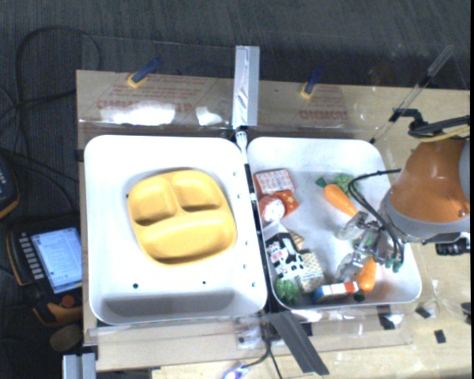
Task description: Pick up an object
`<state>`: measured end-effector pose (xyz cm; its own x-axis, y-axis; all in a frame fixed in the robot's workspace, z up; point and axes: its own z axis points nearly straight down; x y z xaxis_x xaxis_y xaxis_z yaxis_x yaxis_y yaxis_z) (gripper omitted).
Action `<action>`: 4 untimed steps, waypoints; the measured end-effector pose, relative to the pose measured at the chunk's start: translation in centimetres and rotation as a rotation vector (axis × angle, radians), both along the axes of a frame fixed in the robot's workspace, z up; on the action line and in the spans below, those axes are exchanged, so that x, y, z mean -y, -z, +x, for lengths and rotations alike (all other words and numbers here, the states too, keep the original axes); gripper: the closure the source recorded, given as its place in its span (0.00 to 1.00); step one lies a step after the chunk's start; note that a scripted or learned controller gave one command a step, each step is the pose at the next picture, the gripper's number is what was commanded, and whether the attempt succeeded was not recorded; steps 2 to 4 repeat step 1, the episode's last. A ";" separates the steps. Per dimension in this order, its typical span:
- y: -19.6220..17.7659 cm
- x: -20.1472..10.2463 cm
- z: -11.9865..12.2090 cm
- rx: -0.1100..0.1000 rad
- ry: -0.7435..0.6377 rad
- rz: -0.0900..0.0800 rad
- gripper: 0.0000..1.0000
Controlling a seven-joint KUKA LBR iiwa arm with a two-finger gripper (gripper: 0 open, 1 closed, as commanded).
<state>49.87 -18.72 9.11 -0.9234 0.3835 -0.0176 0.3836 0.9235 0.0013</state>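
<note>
The likeliest target, a small orange carrot-like toy [366,275], lay in the right bin [316,150] near its front right corner, just beside a red-and-blue marker [337,291]. The gripper [362,247] hung directly over it; whether it was spread or pinching could not be told from the clutter of metal and cable. A second carrot [340,199] lay behind. Risk noted: the marker and bin wall crowded the toy, so a descent could glance off or catch both. The left bin [103,212] held a yellow tray [182,214].

Glossy white plastic bins [95,212] sit on a matt wooden bench [442,346], one holding a smooth yellow plastic tray [182,215].
</note>
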 end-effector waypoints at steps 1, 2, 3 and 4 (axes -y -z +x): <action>0.1 -3.6 6.1 -0.001 -0.072 0.000 0.00; 0.1 -3.6 6.1 -0.001 -0.072 0.000 0.00; 0.1 -3.6 6.1 -0.001 -0.072 0.000 0.00; 0.1 -3.6 6.1 -0.001 -0.072 0.000 0.00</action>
